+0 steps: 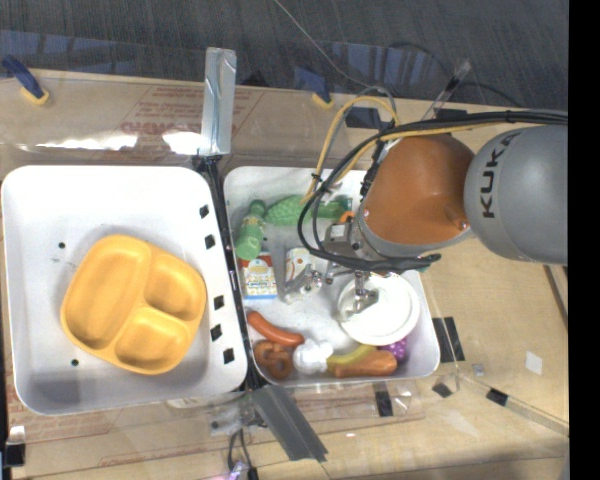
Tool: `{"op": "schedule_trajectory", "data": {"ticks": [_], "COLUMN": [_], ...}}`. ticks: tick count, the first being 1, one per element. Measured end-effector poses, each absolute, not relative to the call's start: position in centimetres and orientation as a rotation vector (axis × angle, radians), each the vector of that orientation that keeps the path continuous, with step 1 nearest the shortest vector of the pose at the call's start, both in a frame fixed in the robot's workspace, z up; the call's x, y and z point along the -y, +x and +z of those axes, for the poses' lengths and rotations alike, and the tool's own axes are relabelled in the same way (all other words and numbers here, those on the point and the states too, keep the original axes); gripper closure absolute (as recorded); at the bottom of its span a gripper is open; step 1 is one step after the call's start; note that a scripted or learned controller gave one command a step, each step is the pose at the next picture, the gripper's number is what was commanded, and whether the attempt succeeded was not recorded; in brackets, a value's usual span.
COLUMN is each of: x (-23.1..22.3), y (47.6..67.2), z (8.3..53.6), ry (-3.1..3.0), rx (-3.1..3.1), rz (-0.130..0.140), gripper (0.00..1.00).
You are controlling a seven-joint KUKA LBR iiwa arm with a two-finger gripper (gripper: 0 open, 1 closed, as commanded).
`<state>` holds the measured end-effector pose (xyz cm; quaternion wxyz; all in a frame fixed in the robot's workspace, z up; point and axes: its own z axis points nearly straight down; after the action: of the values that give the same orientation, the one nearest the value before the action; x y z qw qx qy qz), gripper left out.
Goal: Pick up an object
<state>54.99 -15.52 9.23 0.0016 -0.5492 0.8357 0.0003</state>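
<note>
One fixed camera looks down at a slant on both bins (110, 183), close in, with the arm (510, 193) entering from the right.

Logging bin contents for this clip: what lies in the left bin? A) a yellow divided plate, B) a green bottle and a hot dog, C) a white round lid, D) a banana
A: the yellow divided plate lies alone in the left bin, while the green bottle, hot dog and other small items crowd the right bin.
</note>
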Motion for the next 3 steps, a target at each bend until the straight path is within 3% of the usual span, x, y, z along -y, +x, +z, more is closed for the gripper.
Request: {"op": "schedule_trajectory", "data": {"ticks": [1,2,3], "x": [10.5,9.5,11.7], "y": [53.6,57.0,55.7], "z": [9.1,9.3,10.4], "ry": [-1.409,-1.210,-0.767], "rx": [-2.809,-2.896,-3.048], "rz": [0.004,0.000,0.002], "gripper": [0.00,0.00,0.00]}}
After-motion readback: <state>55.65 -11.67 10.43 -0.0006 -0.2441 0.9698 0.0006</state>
